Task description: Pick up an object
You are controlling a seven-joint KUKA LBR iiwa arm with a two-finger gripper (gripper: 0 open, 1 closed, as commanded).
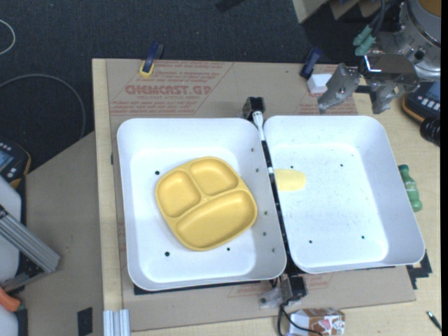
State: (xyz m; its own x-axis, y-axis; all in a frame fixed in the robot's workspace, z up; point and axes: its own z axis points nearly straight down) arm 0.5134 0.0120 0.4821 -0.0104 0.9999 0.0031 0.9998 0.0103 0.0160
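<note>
Pincer (358, 93) open, empty, above right bin's (392, 187) far rim, well apart from yellow divided plate (205, 203) in left bin (133, 187).

arm comes in at the top right, wrist above the far edge of the right bin (392, 145). pincer (358, 98) hangs over that bin's far rim, fingers spread apart, nothing between them.

The arm (420, 12) runs off the top right corner, only its wrist showing; a small yellow piece (289, 180) by the bins' divider is too blurred to identify
</note>
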